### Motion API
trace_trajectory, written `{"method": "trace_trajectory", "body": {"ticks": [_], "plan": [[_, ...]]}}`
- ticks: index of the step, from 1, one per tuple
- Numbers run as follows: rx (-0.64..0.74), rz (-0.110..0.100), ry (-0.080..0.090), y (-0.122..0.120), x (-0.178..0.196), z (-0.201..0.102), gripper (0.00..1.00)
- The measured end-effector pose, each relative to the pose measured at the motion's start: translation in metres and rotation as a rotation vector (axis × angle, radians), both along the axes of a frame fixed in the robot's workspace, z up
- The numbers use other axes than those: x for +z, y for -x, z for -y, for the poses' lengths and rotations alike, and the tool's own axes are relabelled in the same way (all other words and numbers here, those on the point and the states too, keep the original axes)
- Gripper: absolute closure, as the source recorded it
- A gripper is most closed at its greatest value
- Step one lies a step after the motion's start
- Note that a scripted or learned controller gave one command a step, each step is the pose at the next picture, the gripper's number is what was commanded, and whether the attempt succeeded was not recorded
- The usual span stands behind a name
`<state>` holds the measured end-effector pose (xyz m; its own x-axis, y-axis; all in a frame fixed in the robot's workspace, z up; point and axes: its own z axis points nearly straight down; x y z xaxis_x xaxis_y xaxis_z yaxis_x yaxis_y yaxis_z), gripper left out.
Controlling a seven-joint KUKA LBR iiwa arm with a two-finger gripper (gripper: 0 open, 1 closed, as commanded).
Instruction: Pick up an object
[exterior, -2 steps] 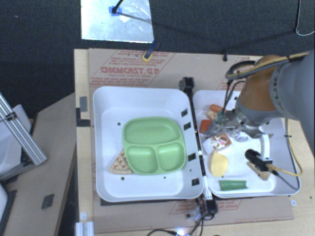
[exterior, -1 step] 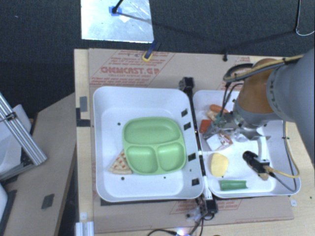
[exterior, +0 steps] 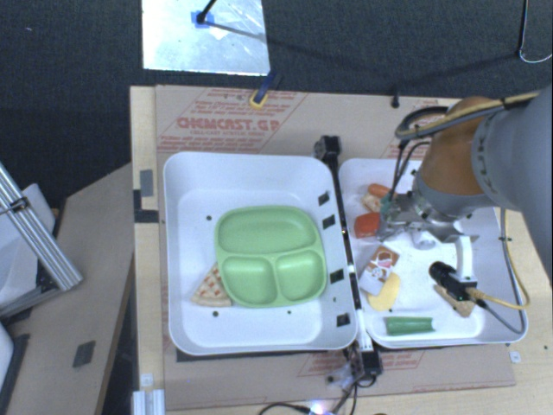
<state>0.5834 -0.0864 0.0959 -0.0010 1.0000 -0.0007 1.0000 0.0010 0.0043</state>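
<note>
Hovering gripper [exterior: 390, 217] beside glossy red piece [exterior: 367, 225]

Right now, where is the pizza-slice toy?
The pizza slice lies in the left bin, against the lower-left corner of the green divided plate, well away from the gripper over the right bin.
</note>
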Motion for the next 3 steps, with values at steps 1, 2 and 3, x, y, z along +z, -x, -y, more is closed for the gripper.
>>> {"method": "trace_trajectory", "body": {"ticks": [1, 2, 3], "plan": [[0.004, 0.003, 0.0, -0.004, 0.064, -0.003, 1.0], [0.004, 0.002, 0.0, -0.004, 0.108, -0.002, 1.0], [0.004, 0.0, 0.0, -0.005, 0.13, -0.002, 1.0]]}}
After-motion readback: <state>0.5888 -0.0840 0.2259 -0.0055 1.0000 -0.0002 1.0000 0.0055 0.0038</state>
